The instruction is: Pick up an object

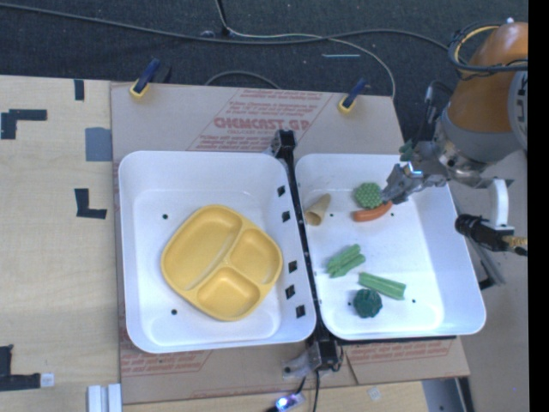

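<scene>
Bins — left bin (137,230) holds yellow tray (221,261); right bin (446,290) vegetables. Gripper (401,184) — perhaps over carrot (372,215); finger state unclear.

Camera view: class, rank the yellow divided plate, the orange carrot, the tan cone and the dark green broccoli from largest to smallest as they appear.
1. Yellow divided plate, by far the largest.
2. Orange carrot, long and thin.
3. Tan cone and dark green broccoli: these look about alike, so I will not rank them.

A yellow divided plate (222,262) lies in the left bin (137,230). In the right bin (446,299), the end effector (397,187) hangs at two o'clock, over an orange carrot (371,214) beside a green broccoli floret (368,195).
</scene>
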Available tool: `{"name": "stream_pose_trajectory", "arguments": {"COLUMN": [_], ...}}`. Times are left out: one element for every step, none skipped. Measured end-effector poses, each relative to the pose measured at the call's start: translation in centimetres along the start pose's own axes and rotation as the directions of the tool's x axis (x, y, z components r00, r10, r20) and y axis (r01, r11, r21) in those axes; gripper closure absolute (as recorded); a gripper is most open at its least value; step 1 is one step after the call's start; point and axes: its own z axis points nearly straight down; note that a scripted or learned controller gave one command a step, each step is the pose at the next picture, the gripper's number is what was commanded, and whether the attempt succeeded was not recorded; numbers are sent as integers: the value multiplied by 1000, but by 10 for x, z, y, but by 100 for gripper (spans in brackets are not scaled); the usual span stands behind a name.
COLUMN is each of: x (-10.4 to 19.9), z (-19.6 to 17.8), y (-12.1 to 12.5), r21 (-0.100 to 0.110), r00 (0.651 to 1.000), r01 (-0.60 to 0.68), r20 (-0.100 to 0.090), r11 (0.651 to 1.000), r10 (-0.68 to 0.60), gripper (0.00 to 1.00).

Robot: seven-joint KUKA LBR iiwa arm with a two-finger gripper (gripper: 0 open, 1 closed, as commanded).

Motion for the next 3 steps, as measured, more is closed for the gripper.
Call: {"name": "stream_pose_trajectory", "arguments": {"x": [42, 88, 139], "z": [2, 13, 26], "y": [10, 22, 28], "r21": [2, 4, 4], "r00": [1000, 1000, 1000], "r01": [4, 4, 4], "r20": [-1, -1, -1], "r11": [1000, 1000, 1000], "r10": [-4, -4, -4], "gripper": [100, 100, 100]}}
